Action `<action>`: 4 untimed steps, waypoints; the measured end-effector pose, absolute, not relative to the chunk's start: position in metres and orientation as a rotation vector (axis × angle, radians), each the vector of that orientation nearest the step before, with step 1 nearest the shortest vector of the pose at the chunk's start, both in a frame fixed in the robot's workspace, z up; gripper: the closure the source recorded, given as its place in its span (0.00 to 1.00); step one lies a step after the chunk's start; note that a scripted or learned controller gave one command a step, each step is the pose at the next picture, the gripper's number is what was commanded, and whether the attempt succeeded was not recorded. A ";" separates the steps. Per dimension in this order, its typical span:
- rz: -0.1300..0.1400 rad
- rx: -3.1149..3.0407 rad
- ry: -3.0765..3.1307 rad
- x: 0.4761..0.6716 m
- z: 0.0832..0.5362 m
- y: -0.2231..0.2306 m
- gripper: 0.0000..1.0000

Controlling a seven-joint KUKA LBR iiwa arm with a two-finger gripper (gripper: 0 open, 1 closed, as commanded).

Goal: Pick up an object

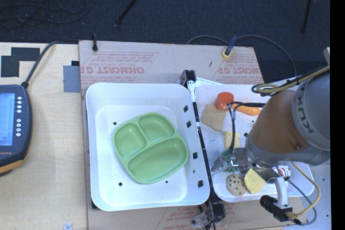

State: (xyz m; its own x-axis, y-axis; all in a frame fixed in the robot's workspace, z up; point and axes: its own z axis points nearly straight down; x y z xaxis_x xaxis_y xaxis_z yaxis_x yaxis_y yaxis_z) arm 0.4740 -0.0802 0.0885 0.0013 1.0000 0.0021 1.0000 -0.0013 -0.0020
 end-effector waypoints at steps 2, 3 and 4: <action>-0.001 -2.221 -2.221 0.495 0.088 -0.087 0.00; -0.003 -2.222 -2.212 0.496 0.098 -0.087 1.00; -0.010 -2.214 -2.234 0.539 0.193 -0.001 1.00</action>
